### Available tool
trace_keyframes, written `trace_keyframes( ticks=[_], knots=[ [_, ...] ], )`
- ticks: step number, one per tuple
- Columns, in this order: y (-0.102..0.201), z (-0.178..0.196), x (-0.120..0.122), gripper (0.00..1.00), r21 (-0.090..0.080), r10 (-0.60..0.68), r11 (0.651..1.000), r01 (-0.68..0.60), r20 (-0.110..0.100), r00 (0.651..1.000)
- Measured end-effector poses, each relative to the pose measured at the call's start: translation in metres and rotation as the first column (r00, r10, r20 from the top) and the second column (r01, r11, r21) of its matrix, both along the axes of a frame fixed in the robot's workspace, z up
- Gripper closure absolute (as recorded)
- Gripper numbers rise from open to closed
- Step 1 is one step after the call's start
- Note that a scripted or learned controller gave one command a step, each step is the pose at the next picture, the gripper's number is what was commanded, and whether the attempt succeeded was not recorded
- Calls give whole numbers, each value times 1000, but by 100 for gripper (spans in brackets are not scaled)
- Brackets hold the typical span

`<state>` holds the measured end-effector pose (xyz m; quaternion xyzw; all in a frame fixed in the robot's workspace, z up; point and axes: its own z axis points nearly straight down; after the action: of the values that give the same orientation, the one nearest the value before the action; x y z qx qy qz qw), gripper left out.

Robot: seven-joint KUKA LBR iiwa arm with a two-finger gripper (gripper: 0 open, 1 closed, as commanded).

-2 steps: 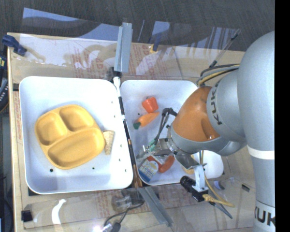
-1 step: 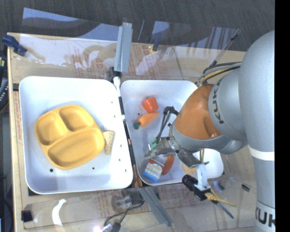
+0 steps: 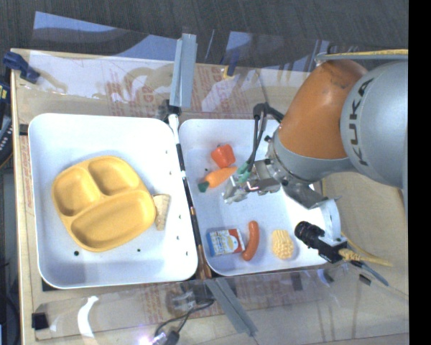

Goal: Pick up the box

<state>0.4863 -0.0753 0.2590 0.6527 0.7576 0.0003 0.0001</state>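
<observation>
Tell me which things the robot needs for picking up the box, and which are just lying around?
For the job:
- box, near the front edge of the right bin
- gripper, over the right bin, apart from the box

Just lying about:
- sausage and corn cob, beside the box
- carrot
- red pepper
- yellow tray, in the left bin

Wood bench [image 3: 93,77] – two white bins side by side: L bin [image 3: 39,192], R bin [image 3: 197,139].

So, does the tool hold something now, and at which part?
Nothing can be seen in the tool. It is above the right bin's middle, near the carrot. The box lies apart.
</observation>
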Motion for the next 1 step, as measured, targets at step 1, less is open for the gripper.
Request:
trace_keyframes(
  ticks=[1],
  knots=[
    [0, 0, 0, 0, 0, 0, 1000, 0, -1, 1000]
  ],
)
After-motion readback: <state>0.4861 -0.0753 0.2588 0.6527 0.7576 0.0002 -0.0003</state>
